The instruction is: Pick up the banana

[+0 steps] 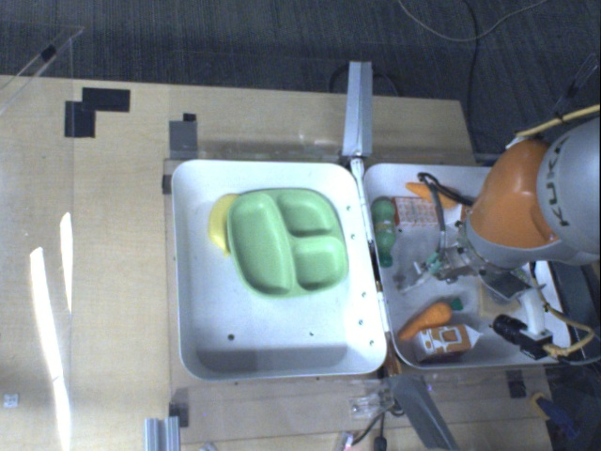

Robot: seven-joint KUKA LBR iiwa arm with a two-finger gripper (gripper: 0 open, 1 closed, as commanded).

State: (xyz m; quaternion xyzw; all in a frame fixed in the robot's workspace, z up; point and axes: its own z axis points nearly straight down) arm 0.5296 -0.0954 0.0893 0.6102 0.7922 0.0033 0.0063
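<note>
On the tabletop [113,280] sit two bins: the left bin [197,336] holds one green tray [286,241] covering one banana [220,224]; the right bin [470,357] holds a carrot [427,319], a bottle [383,224] and the hand [434,266].

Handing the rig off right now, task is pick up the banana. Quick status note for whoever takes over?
Pincer: low over the right bin, among its clutter; finger state not readable.
Banana: in the left bin, mostly hidden under the left edge of the green divided tray, just a yellow sliver showing.
Right bin also holds a carrot, a green bottle and a small carton.
Done: nothing; banana not picked.
Left: cross to the left bin, reach the banana at the tray's edge, grasp, lift.
</note>
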